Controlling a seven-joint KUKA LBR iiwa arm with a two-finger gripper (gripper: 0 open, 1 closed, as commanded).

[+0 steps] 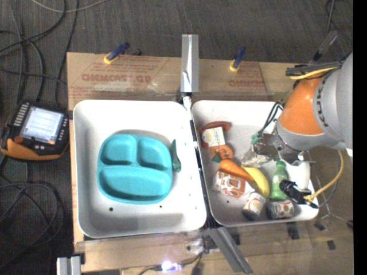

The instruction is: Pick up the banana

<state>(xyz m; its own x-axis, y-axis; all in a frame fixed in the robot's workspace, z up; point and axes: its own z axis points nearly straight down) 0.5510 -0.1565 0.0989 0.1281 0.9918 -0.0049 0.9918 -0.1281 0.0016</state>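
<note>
While the curved, smooth yellow banana [258, 179] lies in the right white bin [241, 112] between a tapered orange carrot [235, 168] and a green bottle [278, 181], the metal gripper [261, 148] hovers just above it, finger state unclear.

Two white bins [86, 171], one banana [259, 180], one carrot [236, 168], one teal tray [136, 168] (three compartments).

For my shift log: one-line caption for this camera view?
Arm's gripper poised in the right bin just above the banana, beside a carrot; teal tray in the left bin.
</note>
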